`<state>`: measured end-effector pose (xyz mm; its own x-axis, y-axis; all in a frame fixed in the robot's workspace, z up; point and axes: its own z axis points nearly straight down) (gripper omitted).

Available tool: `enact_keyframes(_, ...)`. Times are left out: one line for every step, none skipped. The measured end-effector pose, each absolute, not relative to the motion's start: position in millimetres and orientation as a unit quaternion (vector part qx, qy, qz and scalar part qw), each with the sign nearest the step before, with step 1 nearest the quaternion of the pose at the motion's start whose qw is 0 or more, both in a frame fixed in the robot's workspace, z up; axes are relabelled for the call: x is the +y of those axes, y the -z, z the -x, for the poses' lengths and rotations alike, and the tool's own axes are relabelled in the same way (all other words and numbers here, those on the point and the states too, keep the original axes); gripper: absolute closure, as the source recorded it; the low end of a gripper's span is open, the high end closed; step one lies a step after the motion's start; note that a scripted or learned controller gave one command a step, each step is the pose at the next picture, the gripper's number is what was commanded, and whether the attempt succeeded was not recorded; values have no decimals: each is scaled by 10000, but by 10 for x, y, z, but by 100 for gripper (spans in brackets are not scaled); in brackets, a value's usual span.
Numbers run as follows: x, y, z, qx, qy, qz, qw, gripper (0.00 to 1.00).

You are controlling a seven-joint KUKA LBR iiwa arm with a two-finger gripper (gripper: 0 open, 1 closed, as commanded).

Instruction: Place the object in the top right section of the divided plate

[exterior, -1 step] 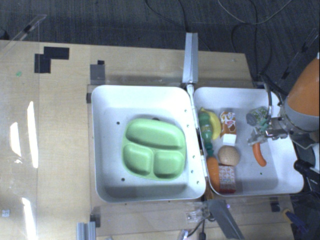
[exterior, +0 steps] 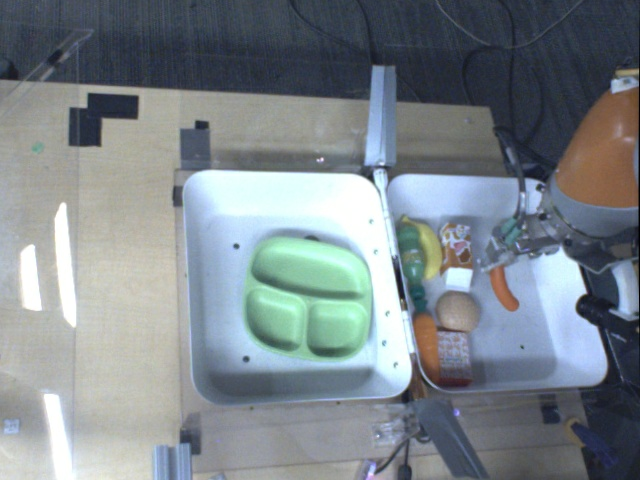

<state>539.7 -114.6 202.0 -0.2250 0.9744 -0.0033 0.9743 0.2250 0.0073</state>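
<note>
A green divided plate (exterior: 308, 297) lies in the left white bin (exterior: 215, 268), with one long section at the back and two smaller ones at the front. My gripper (exterior: 505, 248) hangs over the right white bin (exterior: 560, 353), coming in from the right under the orange band (exterior: 600, 158). Just below and in front of its tip lies a small orange sausage-shaped object (exterior: 505, 290) on the bin floor. I cannot make out whether the two touch.
Along the right bin's left side sit a yellow and green banana-like toy (exterior: 420, 248), a printed packet (exterior: 457, 244), a white cube (exterior: 457, 278), a tan bun (exterior: 458, 311), a carrot (exterior: 427, 340) and a red packet (exterior: 454, 356). A metal divider (exterior: 381, 128) stands between the bins.
</note>
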Motion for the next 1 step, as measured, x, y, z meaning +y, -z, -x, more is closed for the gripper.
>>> enact_keyframes(-130,-2254,-4878,7439,-18,-6682,15,100)
